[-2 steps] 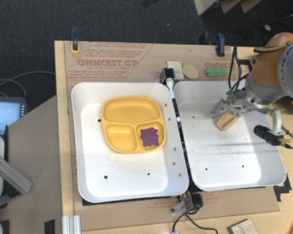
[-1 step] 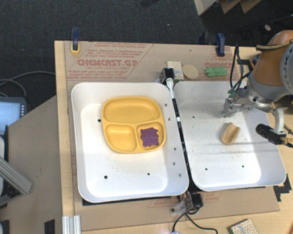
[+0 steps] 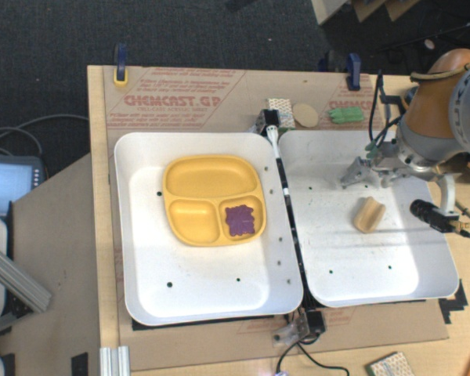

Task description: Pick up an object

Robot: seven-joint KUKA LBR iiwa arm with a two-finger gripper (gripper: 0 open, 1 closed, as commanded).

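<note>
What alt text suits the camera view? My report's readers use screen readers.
A grey robot arm's gripper hovers over the right white bin, near a tan block. The left white bin holds a yellow divided tray with a purple object.

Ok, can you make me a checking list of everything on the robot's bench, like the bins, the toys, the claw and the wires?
Surface: cardboard-covered bench bearing the left white bin and the right white bin, side by side.
Job's things: tan block lying in the right bin; yellow divided plate in the left bin, with a purple piece in its lower right compartment.
Clutter: beige disc and green piece on the bench behind the bins.
Grippers: gripper above the right bin, up and apart from the tan block.
Cables: black cable by the arm; another at the front edge.
Surroundings: dark carpet; blue clamps on the bench's back edge.
</note>
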